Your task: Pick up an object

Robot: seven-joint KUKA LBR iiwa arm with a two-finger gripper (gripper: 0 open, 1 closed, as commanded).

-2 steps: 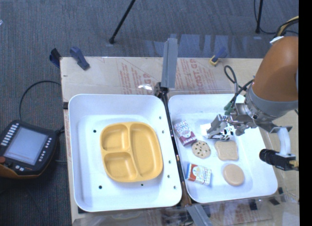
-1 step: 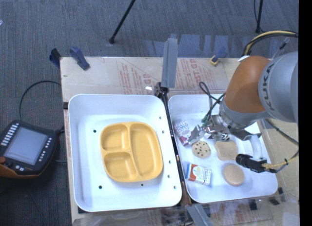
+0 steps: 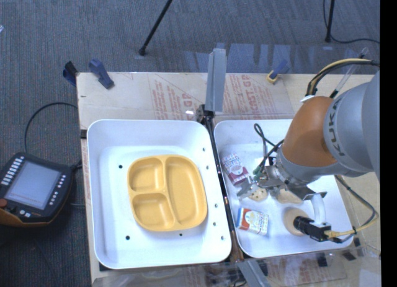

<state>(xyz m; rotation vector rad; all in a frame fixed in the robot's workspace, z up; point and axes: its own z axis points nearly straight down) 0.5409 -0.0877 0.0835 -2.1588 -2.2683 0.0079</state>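
Grey claw (image 3: 257,183) low in the right bin (image 3: 248,134), whether spread or closed I cannot tell; a small packet (image 3: 234,167) lies just beside it, a boxed item (image 3: 254,221) nearer the front — best to settle squarely over one before closing.

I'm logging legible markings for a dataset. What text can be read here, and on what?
"KUKA" on the grey arm, partly cut off.
Red mirrored lettering on the bench board: unreadable.
Print on the small packets in the right bin: too small.
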